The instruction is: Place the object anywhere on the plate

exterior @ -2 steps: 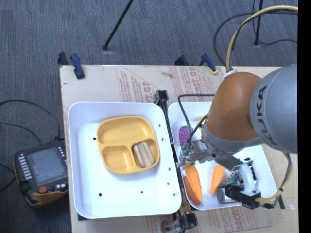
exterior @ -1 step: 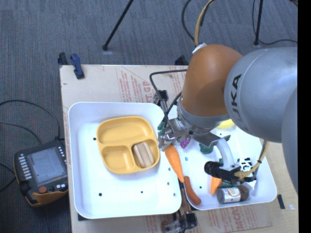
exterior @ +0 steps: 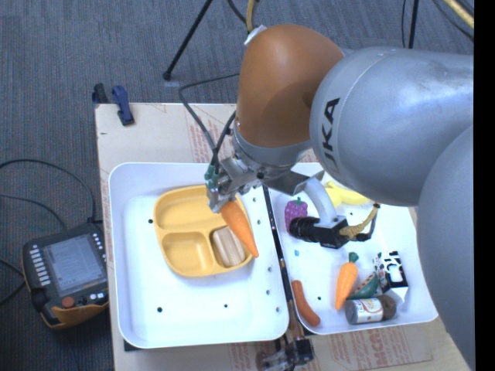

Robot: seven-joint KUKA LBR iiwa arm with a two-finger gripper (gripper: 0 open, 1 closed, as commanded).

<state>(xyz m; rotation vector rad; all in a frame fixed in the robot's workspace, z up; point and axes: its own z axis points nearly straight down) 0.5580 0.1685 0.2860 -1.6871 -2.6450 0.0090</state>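
Grey and bulky, the robot arm (exterior: 387,114) with its orange band (exterior: 282,83) looms closest to the lens, reaching down over the yellow divided plastic plate (exterior: 182,222). At its tip the two-finger gripper (exterior: 220,195) pinches the top end of a long orange toy carrot (exterior: 241,229), which slants down across the plate's right rim. Inside the plate's lower right compartment lies a tan bread-like block (exterior: 227,247), just beside the carrot. The plate sits in the left white bin (exterior: 131,300). To the plate's right, in the right white bin (exterior: 414,304), lie a purple grape bunch (exterior: 296,209), a second small carrot (exterior: 346,280), a red sausage (exterior: 305,302) and a small tin can (exterior: 370,310).
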